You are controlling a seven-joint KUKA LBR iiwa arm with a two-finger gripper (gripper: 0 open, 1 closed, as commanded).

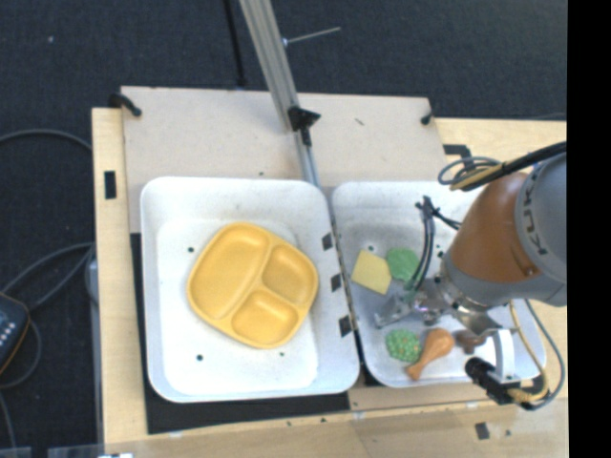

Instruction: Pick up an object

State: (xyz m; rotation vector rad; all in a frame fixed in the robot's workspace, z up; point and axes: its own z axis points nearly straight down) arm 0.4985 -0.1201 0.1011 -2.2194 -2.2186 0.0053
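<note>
The right bin (351,208) holds a pale yellow wedge (371,272), a light green piece (403,262) beside it, a knobbly dark green piece (403,344) and an orange drumstick-shaped toy (431,350). My gripper (401,309) is low in this bin, in the middle of these objects: just below the light green piece and just above the dark green one. The grey arm with its orange band (489,237) reaches in from the right and hides the bin's right part. I see no object lifted off the bin floor.
The left bin (172,208) holds a yellow divided plate (253,283) at its middle. A slanted metal post (275,55) rises from behind the wall between the two bins. Cables (468,173) loop by the arm at the right.
</note>
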